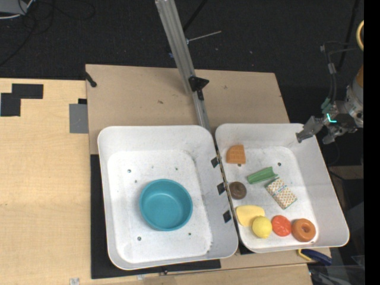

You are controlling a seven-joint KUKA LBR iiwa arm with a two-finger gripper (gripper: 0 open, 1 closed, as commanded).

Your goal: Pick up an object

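The right bin [268, 133] holds several small items: an orange block [236, 154], a green piece [262, 175], a brown round piece [237, 189], a patterned box [281, 193], a yellow piece [249, 213], a lemon [261, 227], a red ball [281, 225] and an orange doughnut [304, 230]. My gripper [317, 133] hangs over the bin's far right corner, above and right of all of them. It is open, with nothing between its fingers.
A teal bowl [166, 204] sits in the left bin [148, 136]. A slanted metal rail [178, 46] runs from the top down to the gap between the bins. Black clips [220, 187] line the shared wall.
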